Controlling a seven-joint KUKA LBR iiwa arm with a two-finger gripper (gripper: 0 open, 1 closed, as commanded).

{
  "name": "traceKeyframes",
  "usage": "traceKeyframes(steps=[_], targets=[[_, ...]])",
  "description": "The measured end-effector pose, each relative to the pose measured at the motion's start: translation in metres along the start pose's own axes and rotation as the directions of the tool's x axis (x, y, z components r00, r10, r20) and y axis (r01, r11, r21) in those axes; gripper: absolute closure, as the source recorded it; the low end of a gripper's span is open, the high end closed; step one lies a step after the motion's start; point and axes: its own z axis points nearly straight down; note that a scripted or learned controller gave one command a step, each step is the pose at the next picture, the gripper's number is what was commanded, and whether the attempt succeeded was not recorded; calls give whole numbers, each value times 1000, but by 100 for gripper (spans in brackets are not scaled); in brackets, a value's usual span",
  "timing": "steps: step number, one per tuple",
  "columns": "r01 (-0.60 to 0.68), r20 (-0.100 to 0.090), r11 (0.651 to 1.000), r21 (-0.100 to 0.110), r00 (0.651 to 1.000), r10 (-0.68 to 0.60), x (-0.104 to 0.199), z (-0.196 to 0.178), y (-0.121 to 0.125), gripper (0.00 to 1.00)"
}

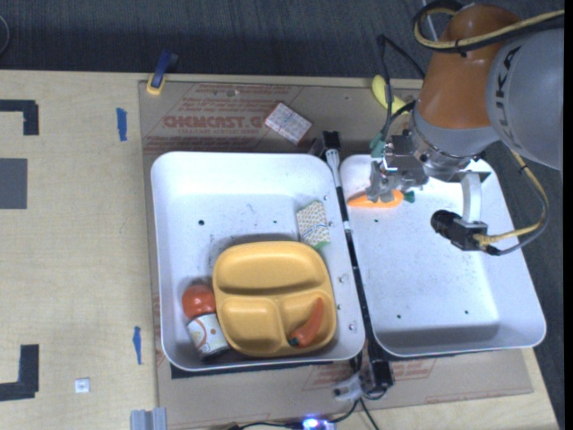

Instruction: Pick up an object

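Observation:
A flat orange object (372, 201) lies in the far left corner of the right bin (448, 316). My gripper (389, 186) hangs straight over it, its tip at or just above the object's right end, which it partly hides. In the left bin (179, 177) a yellow divided plate (269, 280) carries an orange-red piece (309, 322) in its near right compartment. A small printed can (206, 333) and a red-orange ball (198, 300) sit at the plate's left. Just behind the plate lies a patterned packet (313, 223).
The arm's orange band and grey wrist (466, 79) loom over the right bin's far edge, with a black cable plug (457, 227) dangling above the bin floor. Behind the bins, a small box (286, 122) rests on cardboard. A dark ridge (345, 231) divides the bins.

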Motion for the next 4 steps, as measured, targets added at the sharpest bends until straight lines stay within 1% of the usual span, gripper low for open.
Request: traceKeyframes(steps=[1, 2, 3, 4], targets=[[-1, 0, 1000, 0, 1000, 1, -1, -25, -63, 100], [-1, 0, 1000, -2, 1000, 1, -24, 5, -124, 100], [-1, 0, 1000, -2, 1000, 1, -24, 5, -123, 0], [-1, 2, 1000, -8, 1000, 1, -82, 129, -69, 0]])
